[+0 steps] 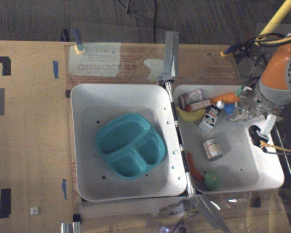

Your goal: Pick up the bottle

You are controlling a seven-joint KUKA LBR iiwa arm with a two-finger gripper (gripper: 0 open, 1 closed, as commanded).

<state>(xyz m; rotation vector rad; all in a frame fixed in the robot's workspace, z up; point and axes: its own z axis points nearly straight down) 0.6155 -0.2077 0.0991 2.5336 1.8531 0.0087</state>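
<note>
In the near end of the right bin (262, 184): you have a green ball (212, 179) and a can (213, 149), both well apart from the gripper.
Mid bin: the bottle (210, 118) lies on the bin floor beside a banana (190, 114), not lifted.
Far right: the gripper (243, 111) hovers just right of the bottle; released or clenched, you cannot tell.
Progress: nothing done yet, I judge; the grasp and the lift are both left.

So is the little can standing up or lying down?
Lying down. The can rests on its side on the right bin's floor, its round end facing the lower right, apart from the other things.
</note>
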